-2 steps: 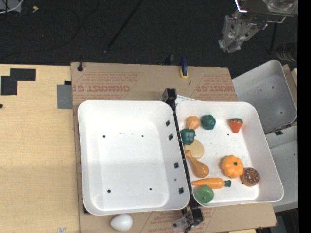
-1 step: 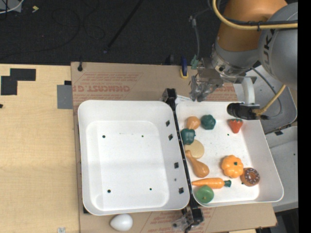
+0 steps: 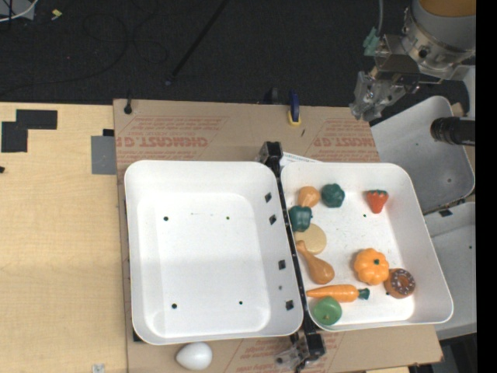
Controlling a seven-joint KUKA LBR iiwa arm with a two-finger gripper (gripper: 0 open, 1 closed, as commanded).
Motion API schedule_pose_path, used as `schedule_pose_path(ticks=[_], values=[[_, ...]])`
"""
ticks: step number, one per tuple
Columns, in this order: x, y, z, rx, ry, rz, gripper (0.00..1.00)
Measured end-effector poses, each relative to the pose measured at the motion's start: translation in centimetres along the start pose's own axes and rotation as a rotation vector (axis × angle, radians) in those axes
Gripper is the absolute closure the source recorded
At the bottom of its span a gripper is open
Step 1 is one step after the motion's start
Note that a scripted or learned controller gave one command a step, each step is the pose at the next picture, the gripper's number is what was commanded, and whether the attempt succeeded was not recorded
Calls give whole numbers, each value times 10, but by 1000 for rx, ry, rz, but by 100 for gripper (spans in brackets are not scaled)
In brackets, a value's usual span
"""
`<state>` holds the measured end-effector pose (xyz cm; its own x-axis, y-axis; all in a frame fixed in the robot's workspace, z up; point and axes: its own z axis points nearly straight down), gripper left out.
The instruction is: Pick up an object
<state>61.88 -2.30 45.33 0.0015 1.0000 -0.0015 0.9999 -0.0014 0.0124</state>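
1. Nearest, a white egg [image 3: 193, 355] lies on the worktop [image 3: 54, 247] just outside the near edge of the left bin [image 3: 140, 231].
2. In the near part of the right bin [image 3: 423, 208], a green apple [image 3: 327, 311] sits at the near left corner, touching the tip of a carrot [image 3: 336, 292] that lies crosswise just beyond it.
3. To the right, a chocolate doughnut [image 3: 400, 283] rests just beside a small orange pumpkin [image 3: 371, 266].
4. By the divider, a tan drumstick [image 3: 315, 266] points near-right, with a pale round biscuit [image 3: 314, 240] touching its far end.
5. Farther back, a dark green vegetable [image 3: 300, 217] lies at the left wall, and an orange piece [image 3: 308, 196] sits beside another dark green piece [image 3: 333, 195].
6. A red strawberry [image 3: 377, 200] stands apart toward the far right.
7. Farthest, the hand [image 3: 373, 99] hangs above the cardboard sheet [image 3: 225, 134], beyond the right bin's far edge and well apart from the food; I cannot tell how wide it is set.
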Motion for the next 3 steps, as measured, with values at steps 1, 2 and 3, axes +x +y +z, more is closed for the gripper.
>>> schedule_pose_path(ticks=[1,2,3], values=[[-6,27,-67,7,0,-5,100],[24,21,141,34,2,-4,100],[1,17,-11,0,0,-1,100]])
